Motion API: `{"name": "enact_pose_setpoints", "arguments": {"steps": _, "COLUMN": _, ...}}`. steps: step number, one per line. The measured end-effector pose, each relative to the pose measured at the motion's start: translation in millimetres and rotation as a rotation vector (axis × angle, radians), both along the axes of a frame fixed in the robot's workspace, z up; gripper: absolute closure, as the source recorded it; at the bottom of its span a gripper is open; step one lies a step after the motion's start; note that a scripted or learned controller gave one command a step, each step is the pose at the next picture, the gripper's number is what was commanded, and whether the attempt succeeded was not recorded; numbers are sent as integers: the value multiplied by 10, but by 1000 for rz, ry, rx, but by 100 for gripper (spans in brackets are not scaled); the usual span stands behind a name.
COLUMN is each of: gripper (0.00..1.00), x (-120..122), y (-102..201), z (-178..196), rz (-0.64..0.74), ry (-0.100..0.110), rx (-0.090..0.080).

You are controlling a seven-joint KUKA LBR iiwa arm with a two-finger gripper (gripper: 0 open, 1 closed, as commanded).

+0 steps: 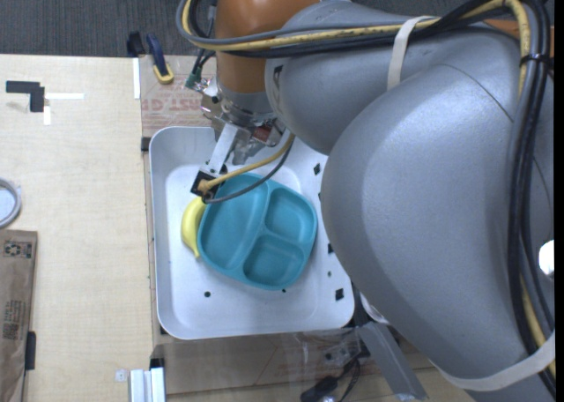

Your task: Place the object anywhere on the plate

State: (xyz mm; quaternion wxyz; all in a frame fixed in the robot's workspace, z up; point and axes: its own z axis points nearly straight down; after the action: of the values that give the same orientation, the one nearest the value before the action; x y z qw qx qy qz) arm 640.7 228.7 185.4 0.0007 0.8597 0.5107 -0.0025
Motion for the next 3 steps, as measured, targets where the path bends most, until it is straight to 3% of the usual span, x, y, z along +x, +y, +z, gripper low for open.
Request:
{"name": "enact_pose_setpoints", "arguments": {"steps": 1, "gripper": 100, "x": -679, "y": -651, "z": -49, "rz": -221, "ry": 1, "rx": 1}}
{"name": "enact_pose_setpoints", "arguments": {"steps": 2, "gripper": 100, "x": -721, "y": -917, "z": -801, "rz": -21, "ry": 3, "rx": 2}}
{"name": "enact_pose_setpoints", "arguments": {"steps": 3, "gripper": 100, "x": -1153, "y": -1354, "z": 53, "rz": 31, "ry": 0, "rx": 3}}
